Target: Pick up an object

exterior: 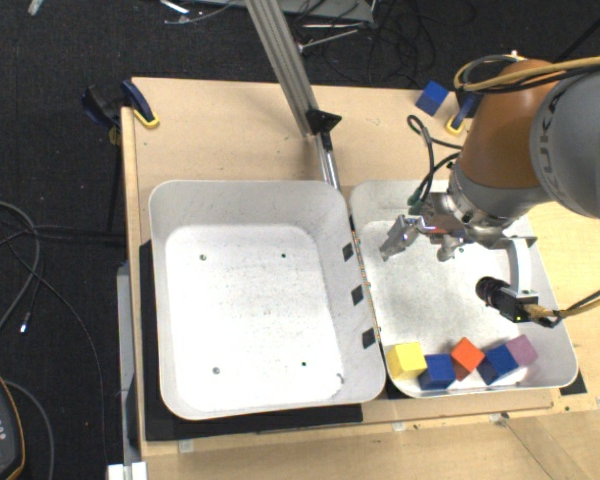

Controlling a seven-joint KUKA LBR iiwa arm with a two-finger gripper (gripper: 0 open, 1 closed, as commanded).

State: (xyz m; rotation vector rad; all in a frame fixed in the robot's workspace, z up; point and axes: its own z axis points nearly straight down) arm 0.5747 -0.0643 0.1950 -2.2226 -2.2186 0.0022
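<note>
Several small blocks lie along the front wall of the right bin (380,208): a yellow cube (407,358), a blue cube (438,370), an orange cube (467,356), a dark blue cube (498,364) and a purple cube (521,349). My gripper (420,245) hangs over the back half of that bin, well behind the blocks. Its two fingers (394,240) are spread apart and open, with nothing between them. The grey arm with its orange band (505,128) comes in from the right.
The left bin (170,208) sits beside the right one. A metal pole (285,53) slants down to the bins' shared back corner. Another blue cube (432,97) rests on the bench behind the right bin. A black cabled part (500,296) hangs off the arm over the bin's right side.
</note>
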